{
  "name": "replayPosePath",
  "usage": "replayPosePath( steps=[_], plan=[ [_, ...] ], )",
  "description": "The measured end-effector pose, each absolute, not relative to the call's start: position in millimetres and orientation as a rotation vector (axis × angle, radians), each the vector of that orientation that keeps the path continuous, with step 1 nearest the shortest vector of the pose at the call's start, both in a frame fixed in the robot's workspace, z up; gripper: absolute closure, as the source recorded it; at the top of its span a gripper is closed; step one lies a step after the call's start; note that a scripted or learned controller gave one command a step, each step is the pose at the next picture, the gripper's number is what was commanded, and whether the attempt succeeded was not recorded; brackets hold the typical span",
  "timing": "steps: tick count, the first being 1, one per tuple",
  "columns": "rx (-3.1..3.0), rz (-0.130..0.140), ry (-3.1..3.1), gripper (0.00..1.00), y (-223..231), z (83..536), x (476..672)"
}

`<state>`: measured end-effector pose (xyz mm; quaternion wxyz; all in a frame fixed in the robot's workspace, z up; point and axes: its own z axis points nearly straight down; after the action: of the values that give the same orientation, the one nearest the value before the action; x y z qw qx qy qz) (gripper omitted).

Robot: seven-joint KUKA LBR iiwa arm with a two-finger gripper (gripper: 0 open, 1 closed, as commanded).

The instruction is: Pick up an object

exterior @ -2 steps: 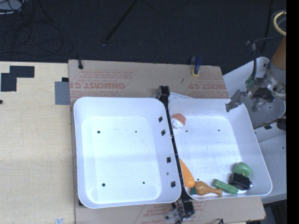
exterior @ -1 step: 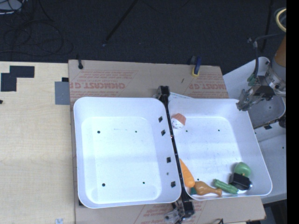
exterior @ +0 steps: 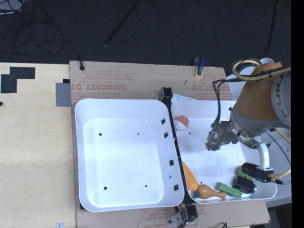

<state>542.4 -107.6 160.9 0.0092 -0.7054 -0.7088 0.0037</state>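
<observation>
The pale wooden desk carries a cardboard sheet, and the two white bins sit side by side on it. The left bin shows its bare white floor, dotted with a few small dark holes. Just past the black strip where the bins meet, the right bin holds the loose things. A small pink-and-white piece lies near its far left corner. A long orange piece (carrot-like in shape) lies along its left wall toward the front. At the lower end of that orange piece, against the front wall, rests a tan gourd-shaped piece. A green stick lies just beside it, to the right.

The jaws hang over the middle of the right bin, well apart from all four pieces, and whether they stand apart or together I cannot tell. The grey arm reaches in above them from the right.
</observation>
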Motion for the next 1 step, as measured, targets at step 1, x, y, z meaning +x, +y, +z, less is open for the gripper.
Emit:
replayPosePath(
  steps=[1],
  plan=[
    [-2.215, 0.004, -2.220, 1.00, -85.4, 90.0, 568.8]
  ],
)
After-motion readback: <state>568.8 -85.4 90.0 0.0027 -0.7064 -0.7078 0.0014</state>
